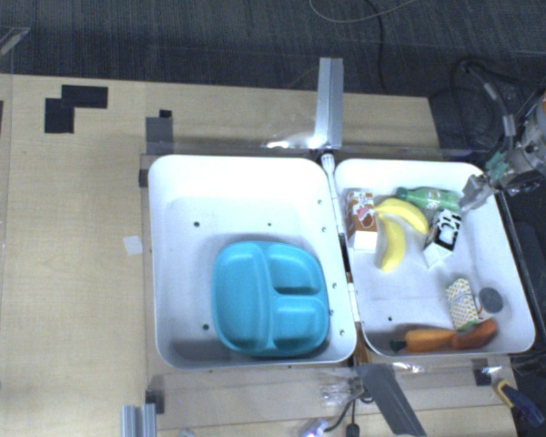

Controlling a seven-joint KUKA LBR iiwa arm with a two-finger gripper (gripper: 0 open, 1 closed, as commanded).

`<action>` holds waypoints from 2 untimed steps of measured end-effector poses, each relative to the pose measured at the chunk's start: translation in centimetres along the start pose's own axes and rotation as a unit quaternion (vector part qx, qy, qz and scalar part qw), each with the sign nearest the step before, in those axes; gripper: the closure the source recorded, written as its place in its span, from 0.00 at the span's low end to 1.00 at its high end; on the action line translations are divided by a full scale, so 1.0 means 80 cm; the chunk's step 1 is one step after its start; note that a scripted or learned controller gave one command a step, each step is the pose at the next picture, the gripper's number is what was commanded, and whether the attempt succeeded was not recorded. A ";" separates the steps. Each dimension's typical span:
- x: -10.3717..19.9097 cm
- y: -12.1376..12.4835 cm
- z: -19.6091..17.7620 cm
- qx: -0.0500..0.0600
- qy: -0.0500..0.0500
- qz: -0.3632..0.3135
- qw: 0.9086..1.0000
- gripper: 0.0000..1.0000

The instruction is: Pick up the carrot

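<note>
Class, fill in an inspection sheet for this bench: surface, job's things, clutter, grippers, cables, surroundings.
Surface: two shallow white bins, left and right, on a pale wooden bench.
Job's things: long orange carrot lying along the right bin's near wall.
Clutter: yellow banana, green bottle, small printed packets; blue divided plastic tray in the left bin.
Grippers: two-finger gripper over the right bin's far right corner, away from the carrot.
Cables: thin black cable on the floor.
Surroundings: dark carpet.

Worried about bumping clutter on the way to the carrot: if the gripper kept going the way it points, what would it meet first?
Probably the green bottle, lying just ahead of the gripper; height is unclear.
</note>
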State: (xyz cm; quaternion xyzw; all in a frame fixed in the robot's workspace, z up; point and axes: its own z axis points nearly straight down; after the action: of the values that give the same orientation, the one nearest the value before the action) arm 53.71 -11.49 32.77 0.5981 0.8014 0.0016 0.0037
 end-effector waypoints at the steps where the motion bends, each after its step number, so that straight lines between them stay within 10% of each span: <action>1: -0.080 -0.062 -0.009 0.000 -0.001 -0.081 0.997 1.00; 2: -0.084 -0.073 0.031 0.000 -0.001 -0.065 0.998 1.00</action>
State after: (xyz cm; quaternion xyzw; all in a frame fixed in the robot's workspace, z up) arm 50.03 -19.60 30.26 0.5443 0.8389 0.0006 0.0040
